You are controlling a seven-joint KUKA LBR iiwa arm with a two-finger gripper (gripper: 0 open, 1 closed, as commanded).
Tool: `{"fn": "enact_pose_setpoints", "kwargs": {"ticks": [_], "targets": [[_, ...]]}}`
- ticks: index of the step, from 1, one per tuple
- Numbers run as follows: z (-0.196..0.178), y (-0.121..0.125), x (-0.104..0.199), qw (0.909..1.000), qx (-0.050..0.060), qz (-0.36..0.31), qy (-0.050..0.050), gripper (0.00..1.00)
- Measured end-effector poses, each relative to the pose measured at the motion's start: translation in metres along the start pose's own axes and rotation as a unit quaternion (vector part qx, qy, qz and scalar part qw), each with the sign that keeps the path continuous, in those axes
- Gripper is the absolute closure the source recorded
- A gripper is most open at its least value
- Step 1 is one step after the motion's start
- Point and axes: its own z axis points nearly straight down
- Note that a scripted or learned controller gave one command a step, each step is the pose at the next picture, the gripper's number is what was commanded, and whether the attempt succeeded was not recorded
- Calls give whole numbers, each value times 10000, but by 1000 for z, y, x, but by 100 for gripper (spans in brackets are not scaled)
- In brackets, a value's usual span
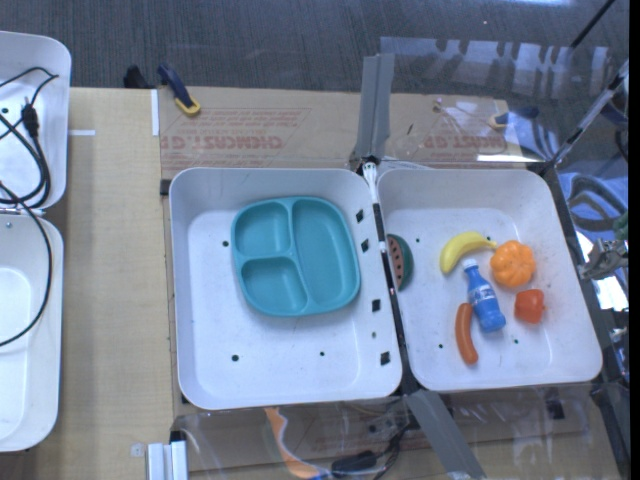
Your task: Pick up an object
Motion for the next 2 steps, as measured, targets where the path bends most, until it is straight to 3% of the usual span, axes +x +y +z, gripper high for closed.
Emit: {"fn": "enact_pose_setpoints", "kwargs": {"ticks": [1, 2], "targets": [[-26, 0, 0, 10000, -2, -15, 0, 100], [16, 0, 17, 10000, 10, -16, 6, 100]]}}
